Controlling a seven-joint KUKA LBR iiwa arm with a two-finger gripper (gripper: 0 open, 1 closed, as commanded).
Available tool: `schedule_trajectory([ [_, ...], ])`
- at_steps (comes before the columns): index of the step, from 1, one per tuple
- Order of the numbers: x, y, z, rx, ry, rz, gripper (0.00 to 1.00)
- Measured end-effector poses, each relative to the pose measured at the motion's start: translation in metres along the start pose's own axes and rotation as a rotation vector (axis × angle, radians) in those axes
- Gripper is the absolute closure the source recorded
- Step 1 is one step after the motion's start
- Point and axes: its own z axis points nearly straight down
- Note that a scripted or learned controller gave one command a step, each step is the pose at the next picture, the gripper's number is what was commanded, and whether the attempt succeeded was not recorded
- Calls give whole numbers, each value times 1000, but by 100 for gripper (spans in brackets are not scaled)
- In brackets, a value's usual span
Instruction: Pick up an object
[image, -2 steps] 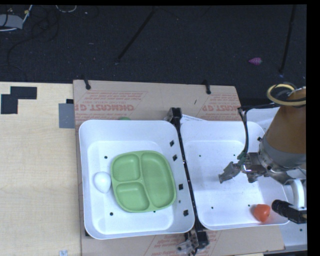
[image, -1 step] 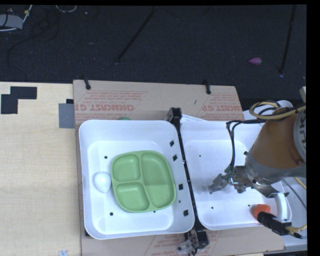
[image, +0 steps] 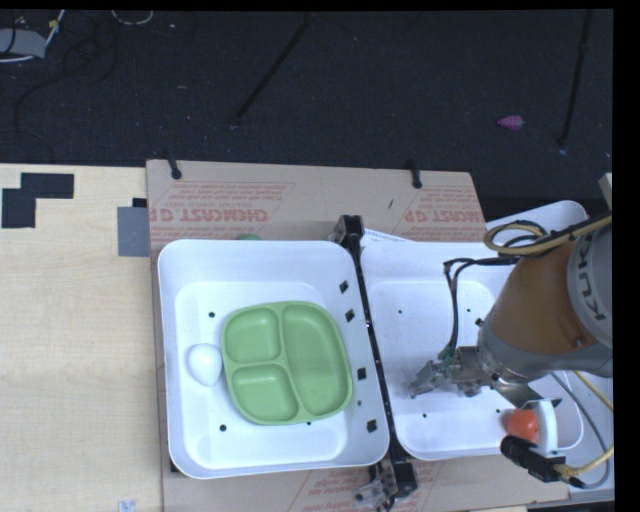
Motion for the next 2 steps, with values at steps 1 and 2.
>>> schedule_trajectory([
  [1,-1,0,-12,-1,0,7,100],
  [2,-8,4,-56,-8,-3,3,100],
])
